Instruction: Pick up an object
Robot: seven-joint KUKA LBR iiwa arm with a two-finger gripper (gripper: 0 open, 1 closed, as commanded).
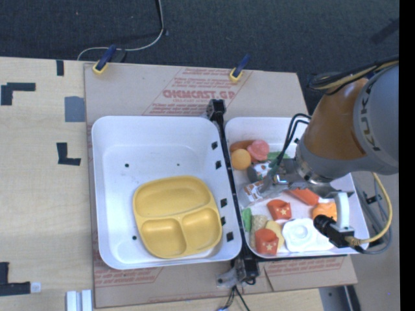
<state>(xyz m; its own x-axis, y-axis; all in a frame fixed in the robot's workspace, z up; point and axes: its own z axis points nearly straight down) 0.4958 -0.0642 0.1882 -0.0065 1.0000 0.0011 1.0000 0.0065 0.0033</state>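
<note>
The claw (272,181), its grip state unreadable, hung over the crowded right bin (293,123) near its centre divider.

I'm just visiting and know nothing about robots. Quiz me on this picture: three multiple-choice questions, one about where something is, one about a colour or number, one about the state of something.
1. Where does the yellow tray lie?
A. in the left bin
B. in the right bin
C. on the carpet

2. How many compartments does the tray have?
A. one
B. three
C. six

3. How does the arm stand?
A. parked away over the carpet
B. reaching down into the right bin, among the small toys
C. resting on the yellow tray

Answers:
1. A: the tray sits on the floor of the left bin, toward its near edge.
2. B: one long section above two smaller ones.
3. B: its wrist hangs over the right bin, with the gripper low beside the toy food.
</note>
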